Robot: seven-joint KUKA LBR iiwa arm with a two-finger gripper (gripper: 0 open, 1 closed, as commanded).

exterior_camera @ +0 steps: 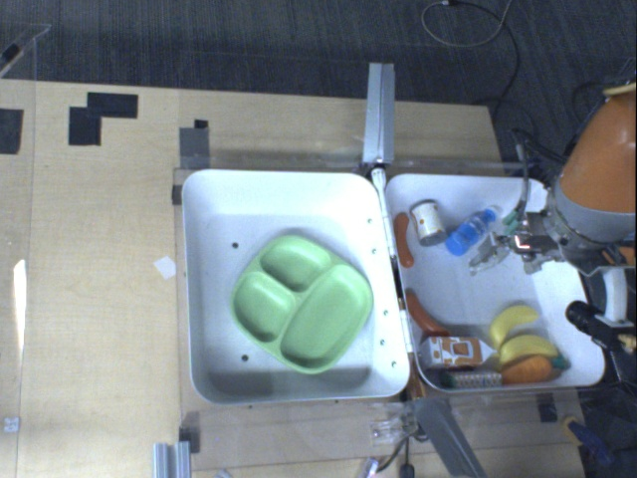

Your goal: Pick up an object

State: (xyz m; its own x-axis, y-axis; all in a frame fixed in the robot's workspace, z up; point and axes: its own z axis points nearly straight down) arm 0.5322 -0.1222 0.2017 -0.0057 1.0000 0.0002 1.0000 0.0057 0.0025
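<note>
Closest to you, the carton [456, 351], carrot [526, 369] and bananas [520, 333] are jammed into the right bin's [557, 297] front corner. Further back, your tool [495, 247] hangs spread and empty right beside the blue bottle [470, 233]. I'd guess that bottle rolls off if one finger nudges it first.

Bright even light, soft shadows — slightly blurry

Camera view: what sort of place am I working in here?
Probably a robotics lab bench for pick trials. Two shallow white bins sit fixed side by side on a pale wooden bench, toy food such as yellow plastic bananas fills the right one, and a loose black cable trails over dark carpet.
</note>
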